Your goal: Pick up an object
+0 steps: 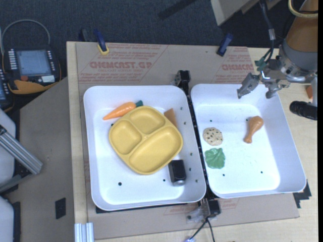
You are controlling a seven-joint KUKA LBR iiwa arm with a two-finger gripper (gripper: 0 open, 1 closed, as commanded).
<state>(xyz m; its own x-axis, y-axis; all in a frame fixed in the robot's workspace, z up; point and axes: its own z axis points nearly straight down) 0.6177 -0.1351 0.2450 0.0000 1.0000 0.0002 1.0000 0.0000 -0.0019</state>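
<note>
We see the claw (258, 86) spread open and holding nothing, above the right bin's (287, 150) far edge; we judge a straight descent would miss. Nearest lies a drumstick (253, 128), then cookie (213, 135) and lettuce (215, 158). The left bin (93, 135) holds a tray (145, 139), carrot (119, 110) and black block (177, 171).

A yellow divided plate (146, 146), an orange carrot (119, 111), a tan speckled cookie (213, 135), a green leaf (215, 158) and a brown drumstick (253, 128) are seen in white bins (96, 135).
</note>
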